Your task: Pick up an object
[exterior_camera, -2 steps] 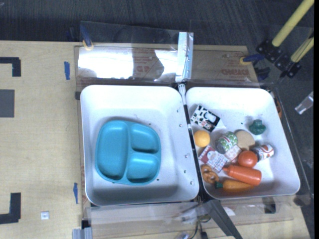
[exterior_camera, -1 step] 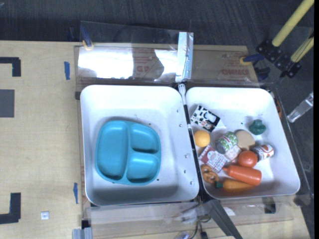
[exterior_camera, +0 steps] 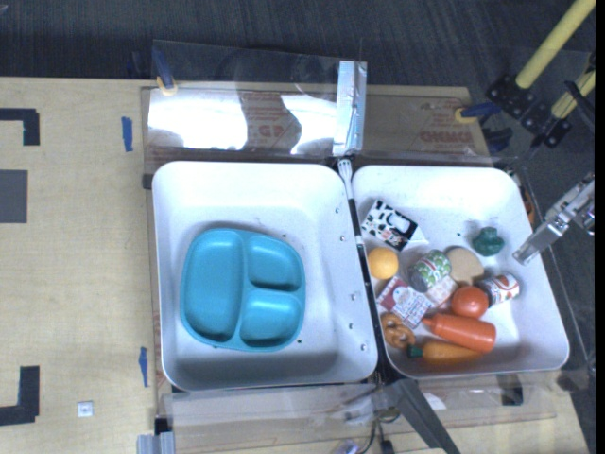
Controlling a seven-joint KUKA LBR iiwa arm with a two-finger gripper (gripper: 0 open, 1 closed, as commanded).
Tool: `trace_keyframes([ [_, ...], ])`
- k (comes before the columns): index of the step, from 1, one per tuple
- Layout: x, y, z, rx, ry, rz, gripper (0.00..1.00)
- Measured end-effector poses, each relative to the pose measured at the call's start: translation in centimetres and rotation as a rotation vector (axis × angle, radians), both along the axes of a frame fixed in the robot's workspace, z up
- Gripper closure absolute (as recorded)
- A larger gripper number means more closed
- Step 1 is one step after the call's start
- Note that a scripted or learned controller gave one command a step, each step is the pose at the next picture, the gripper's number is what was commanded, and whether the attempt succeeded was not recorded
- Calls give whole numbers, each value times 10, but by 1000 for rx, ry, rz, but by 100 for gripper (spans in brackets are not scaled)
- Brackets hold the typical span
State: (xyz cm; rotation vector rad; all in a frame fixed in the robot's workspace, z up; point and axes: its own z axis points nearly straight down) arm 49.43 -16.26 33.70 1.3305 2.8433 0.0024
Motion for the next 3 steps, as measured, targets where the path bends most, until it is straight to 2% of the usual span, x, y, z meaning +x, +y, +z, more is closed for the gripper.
trace_keyframes([
  [1,4,59,-158,2,11,30,0],
  [2,-13,85,-102,-2,-5,141,0],
  [3,51,75,-152,-2,-1,331,0],
])
